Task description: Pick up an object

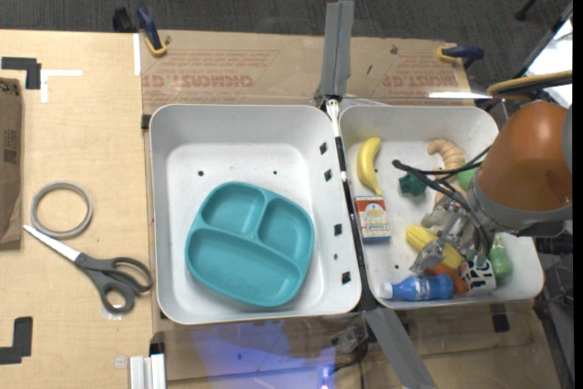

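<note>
My gripper (pixel 435 252) reaches down into the right bin (pixel 401 118), near its front. It hangs over a cluster of small items: a yellow piece (pixel 417 238), an orange piece (pixel 446 263) and a blue bottle (pixel 419 289) lying on its side. A black-and-white item (pixel 480 273) and a green one (pixel 500 261) lie just to the right. Further back in the same bin are a banana (pixel 368 163), a small printed box (pixel 373 219), a dark green toy (pixel 413 185) and a tan shrimp-like piece (pixel 447 151). Nothing is visibly held.
The left bin (pixel 182 141) holds a teal divided plate (pixel 250 243). On the bench to the left lie scissors (pixel 96 270) and a tape roll (pixel 61 208). The arm's orange band (pixel 531 161) covers the right bin's right side.
</note>
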